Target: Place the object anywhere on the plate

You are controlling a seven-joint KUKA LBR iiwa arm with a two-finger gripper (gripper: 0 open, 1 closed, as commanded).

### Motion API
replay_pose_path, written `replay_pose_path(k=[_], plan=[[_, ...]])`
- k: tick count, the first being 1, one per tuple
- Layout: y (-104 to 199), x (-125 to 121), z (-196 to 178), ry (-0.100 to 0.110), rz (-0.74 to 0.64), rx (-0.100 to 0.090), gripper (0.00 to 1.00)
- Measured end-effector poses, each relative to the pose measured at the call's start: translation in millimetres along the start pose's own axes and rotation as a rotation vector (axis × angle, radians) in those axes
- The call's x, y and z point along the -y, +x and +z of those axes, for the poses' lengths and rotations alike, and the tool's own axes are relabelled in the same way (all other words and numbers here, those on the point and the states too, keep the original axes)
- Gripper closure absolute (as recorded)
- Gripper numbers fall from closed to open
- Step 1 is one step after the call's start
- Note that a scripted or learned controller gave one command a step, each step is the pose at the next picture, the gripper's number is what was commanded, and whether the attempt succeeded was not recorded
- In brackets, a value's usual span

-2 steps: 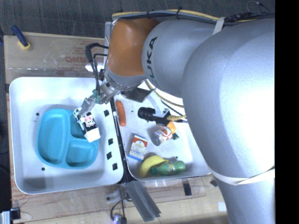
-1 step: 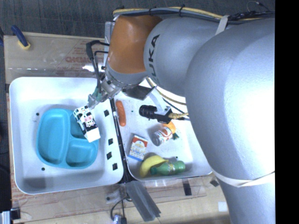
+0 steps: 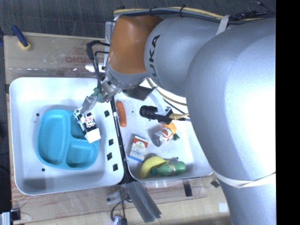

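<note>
- The small white carton (image 3: 90, 127) with black patches is tilted over the right rim of the blue plate (image 3: 56, 139), its lower end above the plate's edge.
- The claw (image 3: 86, 114) is narrowed on the carton's upper end, which sits between its 2 fingers.
- 1 plate lies in the left bin (image 3: 18, 125); it has several hollows.
- There are 2 white bins side by side; the right bin (image 3: 186, 146) holds 5 loose things.
- 1 orange sausage (image 3: 121, 114) lies near the dividing wall.
- 1 can (image 3: 162, 136) lies on its side, mid-bin.
- 1 small box (image 3: 138, 148) lies just beside the can.
- 1 banana (image 3: 152, 165) touches 1 green bottle (image 3: 169, 168) at the near edge.
</note>
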State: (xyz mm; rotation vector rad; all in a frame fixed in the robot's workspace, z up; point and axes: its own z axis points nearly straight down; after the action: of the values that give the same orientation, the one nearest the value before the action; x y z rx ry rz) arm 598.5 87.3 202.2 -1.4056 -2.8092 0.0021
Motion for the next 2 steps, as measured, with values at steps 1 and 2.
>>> replay_pose_path(k=[1,2], plan=[[21.1,2.2,-10.2,0.003,0.094,-0.002,0.00],[68.1,101.5,-75.6,0.001,0.106,-0.001,0.00]])
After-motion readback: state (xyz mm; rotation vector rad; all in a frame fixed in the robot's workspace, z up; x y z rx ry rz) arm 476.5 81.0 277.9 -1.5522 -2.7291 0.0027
